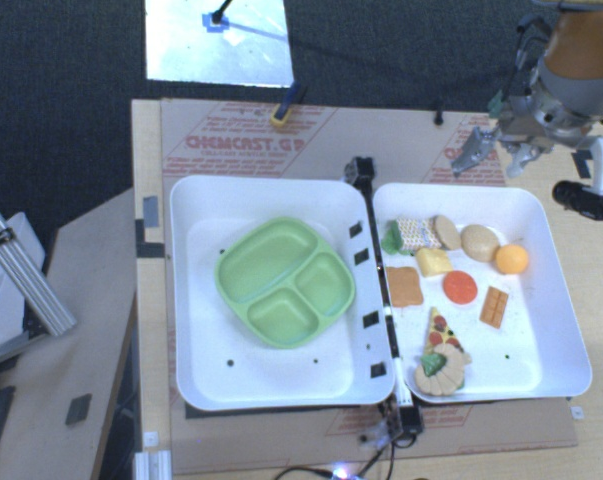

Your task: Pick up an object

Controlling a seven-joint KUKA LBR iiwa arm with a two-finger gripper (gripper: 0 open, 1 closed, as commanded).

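Observation:
The right bin (556, 268) holds several toy foods. Among them are an orange (512, 258), a tan bread roll (479, 241), a red tomato slice (460, 287), a yellow cheese wedge (433, 261), a toast slice (404, 286), a brown wafer (494, 306), a pizza slice (441, 333) and a leafy green piece (392, 236). My gripper (494, 156) hangs above the bench just beyond the right bin's far rim, apart from all the food. Its fingers stand open with nothing between them.
A green divided plate (286, 281) lies in the left bin (196, 218). A black divider (373, 268) runs between the bins. A round cookie with green topping (439, 373) sits at the right bin's near left corner. A shiny metal sheet (217, 28) lies on the floor beyond the bench.

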